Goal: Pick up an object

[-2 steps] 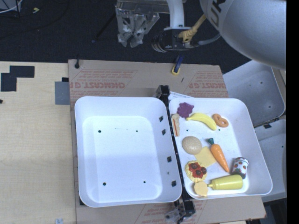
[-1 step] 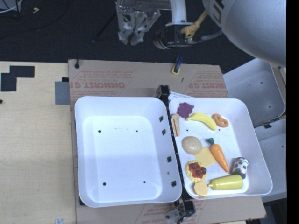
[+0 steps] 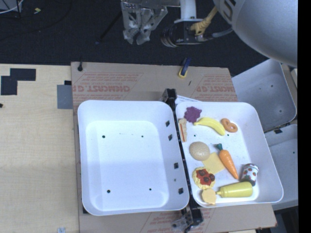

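My gripper (image 3: 137,35) hangs high over the dark area behind the bench, far from both bins, open with nothing between its fingers. The right bin (image 3: 265,144) holds several toy foods: a purple grape bunch (image 3: 193,113), a banana (image 3: 210,124), an orange pretzel (image 3: 229,125), a beige bun (image 3: 199,150), a carrot (image 3: 227,162), a small pizza (image 3: 204,177), a yellow bottle (image 3: 236,190) lying on its side and a small can (image 3: 250,172).
The left bin (image 3: 92,130) sits beside the right one, and a black clamp (image 3: 169,96) joins them at the back. A blue and yellow clip (image 3: 183,68) lies on the cardboard behind the bins. Grey metal plates (image 3: 265,89) stand to the right.
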Controlling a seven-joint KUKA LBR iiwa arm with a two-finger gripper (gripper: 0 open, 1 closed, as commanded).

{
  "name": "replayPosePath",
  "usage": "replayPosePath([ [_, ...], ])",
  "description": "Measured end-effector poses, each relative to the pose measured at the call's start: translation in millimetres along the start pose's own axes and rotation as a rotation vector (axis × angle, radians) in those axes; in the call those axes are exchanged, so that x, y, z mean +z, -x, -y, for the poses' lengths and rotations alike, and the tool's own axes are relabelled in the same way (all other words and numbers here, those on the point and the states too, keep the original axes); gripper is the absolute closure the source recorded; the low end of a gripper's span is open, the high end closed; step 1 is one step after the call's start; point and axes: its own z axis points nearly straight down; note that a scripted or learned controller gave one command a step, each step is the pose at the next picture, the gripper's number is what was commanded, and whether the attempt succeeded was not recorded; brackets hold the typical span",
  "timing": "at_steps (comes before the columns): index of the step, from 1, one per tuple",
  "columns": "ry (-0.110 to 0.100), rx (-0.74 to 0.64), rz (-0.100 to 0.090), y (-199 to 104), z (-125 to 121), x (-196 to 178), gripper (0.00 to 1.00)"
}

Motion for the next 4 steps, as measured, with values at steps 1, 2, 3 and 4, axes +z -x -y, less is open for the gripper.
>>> replayPosePath([
  [1,-0.002,-0.008,0.001,-1.3,0.2,-9.0,1.00],
  [2,-0.002,-0.015,0.001,-2.5,0.2,-18.0,1.00],
  [3,0.005,0.022,-0.004,2.4,105.0,30.3,1.00],
  [4,-0.004,0.027,0.003,-0.5,141.8,270.4,1.00],
])
